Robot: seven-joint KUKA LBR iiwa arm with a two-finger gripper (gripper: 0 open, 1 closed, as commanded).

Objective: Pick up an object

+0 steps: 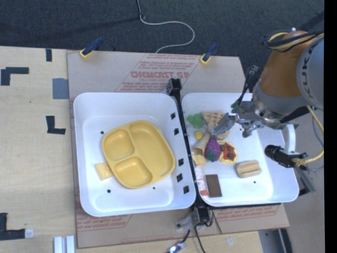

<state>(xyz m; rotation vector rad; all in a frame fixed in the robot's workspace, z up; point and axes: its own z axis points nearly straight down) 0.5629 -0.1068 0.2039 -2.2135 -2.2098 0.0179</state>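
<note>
Two white bins [84, 141] held one yellow tray [138, 153] and several toy foods; the purple grapes [212, 148] lay just below the gripper [223, 124], whose grasp I cannot tell.

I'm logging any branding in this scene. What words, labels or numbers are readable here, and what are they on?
"CHEMCAST GP": red print on the cardboard sheet under the bins, upside down in this view; my best reading.
Smaller red lines beside it: too blurred to read.
Grey letters on the arm at the right edge: cut off, unreadable.
</note>
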